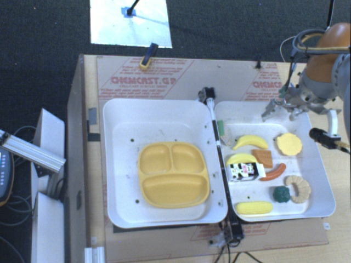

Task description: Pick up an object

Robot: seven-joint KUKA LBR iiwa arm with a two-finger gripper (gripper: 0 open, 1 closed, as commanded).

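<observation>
- Gripper (284,107) above the far right corner of the right bin (323,171), fingers spread apart, nothing between them.
- Arm (323,64) reaching in from the right, orange band at the top edge, grey wrist below it.
- Banana (251,142) lying in the right bin near the divider, curved, just beside a green strip (220,128) at the bin's left wall.
- Round yellow disc (288,144) to the right of the banana, near the gripper but apart from it.
- Brown wedge (263,158) touching a yellow and white piece with black spots (243,168) (too small to tell what).
- Red sausage (274,171) lying slantwise just right of the spotted piece.
- Dark green lump (281,194) and pale ring-shaped biscuit (299,188) side by side, touching, toward the near right corner.
- Corn cob (253,207) lying flat along the near wall of the right bin.
- Left bin (126,119) holding a yellow divided plate (173,174), three compartments, set near its middle.
- Both bins resting on a cardboard sheet (142,81) with red printing on the worktop (75,147).
- Yellow and dark clip (147,57) at the far edge of the cardboard.
</observation>
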